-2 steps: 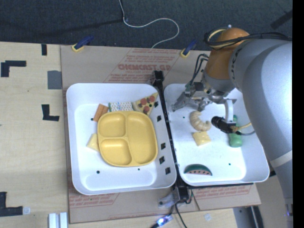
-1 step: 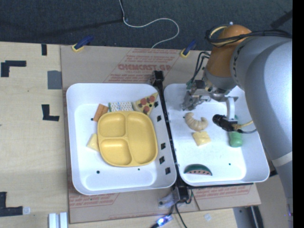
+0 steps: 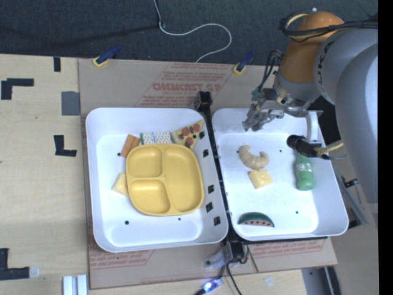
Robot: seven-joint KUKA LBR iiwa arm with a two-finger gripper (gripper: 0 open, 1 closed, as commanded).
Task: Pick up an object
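Left bin (image 3: 101,226): a yellow divided plate (image 3: 164,179) is lying over toy food pieces. Right bin (image 3: 319,223): a croissant (image 3: 253,157) is curving with its long axis running left to right; a cheese wedge (image 3: 260,179) is sitting just below it, a watermelon slice (image 3: 256,220) near the front rim, and a green bottle (image 3: 303,165) is lying lengthwise, cap pointing away. The gripper (image 3: 253,121) is hovering above the rear rim; whether its fingers are apart cannot be told.

One fixed camera looks down at a slant on both bins (image 3: 98,165), taking in the whole bench (image 3: 37,165)
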